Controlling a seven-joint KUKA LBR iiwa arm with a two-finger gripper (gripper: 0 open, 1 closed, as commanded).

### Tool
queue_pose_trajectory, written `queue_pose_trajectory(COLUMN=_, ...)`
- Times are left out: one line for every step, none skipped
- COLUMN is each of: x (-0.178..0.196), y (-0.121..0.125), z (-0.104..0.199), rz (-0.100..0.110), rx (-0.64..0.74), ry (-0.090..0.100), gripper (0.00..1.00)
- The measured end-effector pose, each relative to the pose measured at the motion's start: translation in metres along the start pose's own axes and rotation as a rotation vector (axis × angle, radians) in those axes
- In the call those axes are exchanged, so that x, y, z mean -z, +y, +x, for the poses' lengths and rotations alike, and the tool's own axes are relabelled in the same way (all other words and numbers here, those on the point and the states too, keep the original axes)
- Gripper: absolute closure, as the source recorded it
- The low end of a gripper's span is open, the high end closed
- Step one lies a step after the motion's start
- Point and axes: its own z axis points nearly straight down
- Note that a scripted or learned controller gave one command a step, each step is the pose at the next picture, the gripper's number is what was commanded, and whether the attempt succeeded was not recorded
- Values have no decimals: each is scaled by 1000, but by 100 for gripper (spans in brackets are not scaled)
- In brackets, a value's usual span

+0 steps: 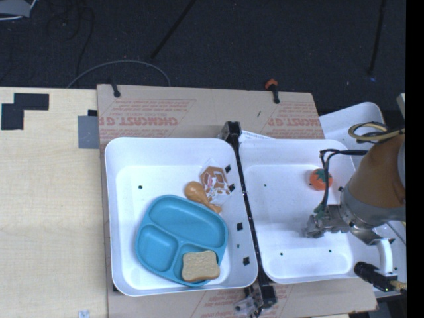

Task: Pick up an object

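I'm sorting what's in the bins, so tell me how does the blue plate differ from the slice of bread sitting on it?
The blue plate is far larger than the bread slice. The plate is bright blue and split into compartments; the bread is tan and squarish. The plate rests on the floor of the left bin, while the bread lies in the plate's near compartment. Both are in the left bin, away from the gripper.

Glossy blue plastic tray (173, 234), smooth white plastic bins (126, 171), matt cardboard (199, 114).
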Motion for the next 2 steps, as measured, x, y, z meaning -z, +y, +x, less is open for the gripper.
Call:
queue_pose_trajectory(x=56, y=1, z=-11, rz=-2, rx=0, ry=-2, gripper=100)
queue_pose_trajectory(x=97, y=1, z=-11, rz=-1, rx=8, ry=-2, gripper=100)
